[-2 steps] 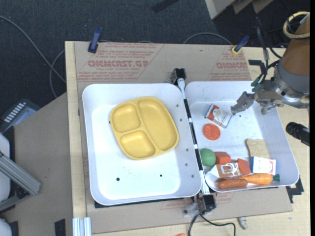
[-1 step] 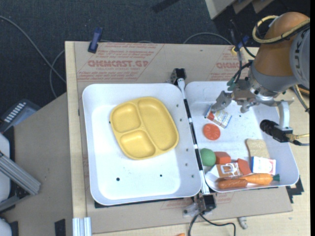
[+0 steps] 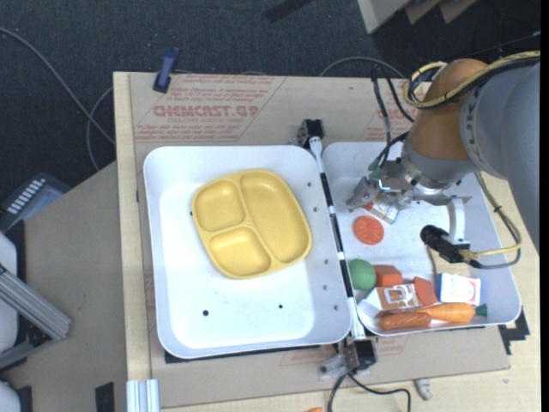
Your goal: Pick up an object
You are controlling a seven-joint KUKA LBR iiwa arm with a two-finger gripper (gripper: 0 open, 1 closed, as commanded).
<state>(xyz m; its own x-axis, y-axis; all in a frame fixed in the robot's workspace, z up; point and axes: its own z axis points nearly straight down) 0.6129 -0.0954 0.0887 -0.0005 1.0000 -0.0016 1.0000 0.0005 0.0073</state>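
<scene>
Dark carpet runs around the surface (image 3: 214, 110), a board-topped bench that carries everything you need to watch. Take the left bin (image 3: 171, 316) as your landmark: it holds the yellow divided plate (image 3: 249, 221), lying flat near its middle, probably parked there as a drop-off spot. Directly right of that bin, touching along the shared rim, sits the right bin (image 3: 506, 303), where the arm (image 3: 463, 118) reaches in from the far side and bends down over its upper half. The end effector (image 3: 382, 197) hangs low near the bin floor just right of the shared rim; you cannot tell how its fingers stand from this angle, and nothing is visibly held. The pickable things cluster farther right of the landmark, toward the near corner: the carrot (image 3: 429, 316), the small carton (image 3: 459, 290), the green ball (image 3: 362, 274), and the red disc (image 3: 370, 230) just below the end effector, likely the target.
</scene>
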